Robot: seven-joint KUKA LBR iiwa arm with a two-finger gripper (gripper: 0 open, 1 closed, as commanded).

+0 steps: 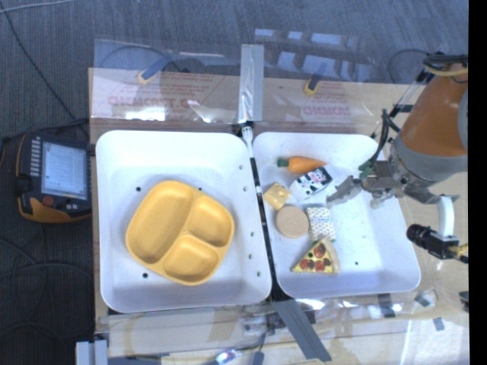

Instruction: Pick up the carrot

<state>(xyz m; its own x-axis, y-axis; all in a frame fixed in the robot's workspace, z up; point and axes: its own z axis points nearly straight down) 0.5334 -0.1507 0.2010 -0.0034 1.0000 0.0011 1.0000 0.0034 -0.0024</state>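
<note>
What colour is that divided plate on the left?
Yellow; the divided plate shows plainly in the camera view.

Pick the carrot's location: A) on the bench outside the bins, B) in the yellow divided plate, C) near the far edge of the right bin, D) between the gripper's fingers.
C: the carrot lies near the far edge of the right bin, above the black-and-white item, apart from the gripper.

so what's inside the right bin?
Right bin holds the carrot, a black-and-white item, a cheese wedge, a round cookie, a patterned packet and a pizza slice. The arm covers its right edge.
</note>
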